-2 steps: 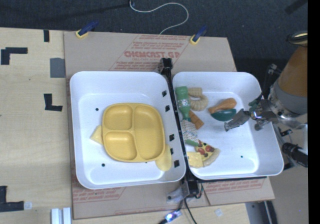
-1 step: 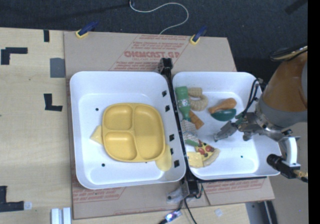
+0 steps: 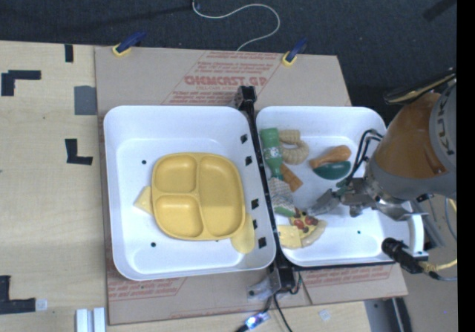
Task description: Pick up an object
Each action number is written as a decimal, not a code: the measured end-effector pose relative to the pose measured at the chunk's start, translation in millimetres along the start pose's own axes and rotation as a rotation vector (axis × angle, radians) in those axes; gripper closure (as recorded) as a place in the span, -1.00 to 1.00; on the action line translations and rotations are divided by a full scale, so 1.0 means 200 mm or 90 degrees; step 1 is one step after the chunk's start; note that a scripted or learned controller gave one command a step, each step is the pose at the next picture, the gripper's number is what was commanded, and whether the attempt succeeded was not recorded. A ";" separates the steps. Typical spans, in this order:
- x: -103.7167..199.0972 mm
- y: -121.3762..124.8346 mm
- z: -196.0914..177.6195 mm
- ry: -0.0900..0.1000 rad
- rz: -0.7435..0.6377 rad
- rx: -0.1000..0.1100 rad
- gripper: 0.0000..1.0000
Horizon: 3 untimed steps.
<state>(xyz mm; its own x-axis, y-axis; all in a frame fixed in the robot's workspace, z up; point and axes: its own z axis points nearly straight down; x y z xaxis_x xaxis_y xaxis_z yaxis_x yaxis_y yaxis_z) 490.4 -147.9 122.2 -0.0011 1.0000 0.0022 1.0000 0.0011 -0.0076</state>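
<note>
Two bins side by side on the counter
The left bin [image 3: 122, 174] holds a divided plate [image 3: 199, 195] at its middle. The right bin [image 3: 349, 249] holds a bottle [image 3: 271, 151] along its left wall, a pastry [image 3: 292, 146] just right of it, and a carrot [image 3: 332, 154] further right; the claw [image 3: 326, 203] reaches in from the right

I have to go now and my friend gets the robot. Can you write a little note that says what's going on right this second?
Gripper: low in the right bin, near its middle; I can't tell if it is open or shut, and nothing shows in it.
Right bin: green bottle, ridged tan piece, orange and teal piece, and a small pile of food toys at the near left.
Left bin: yellow divided plate.
Done: nothing lifted yet.
Left: grab one object and raise it.
</note>
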 end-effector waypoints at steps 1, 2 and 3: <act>0.00 0.00 0.19 -0.001 0.001 -0.005 -1.00; 0.01 0.01 0.12 0.001 0.000 -0.007 1.00; 0.06 -0.01 -0.14 -0.001 -0.001 -0.006 1.00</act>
<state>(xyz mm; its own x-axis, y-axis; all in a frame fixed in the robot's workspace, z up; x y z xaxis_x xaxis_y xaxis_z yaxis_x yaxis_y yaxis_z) 487.7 -136.7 150.3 -0.0021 1.0000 -0.0001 1.0000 0.0021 0.0018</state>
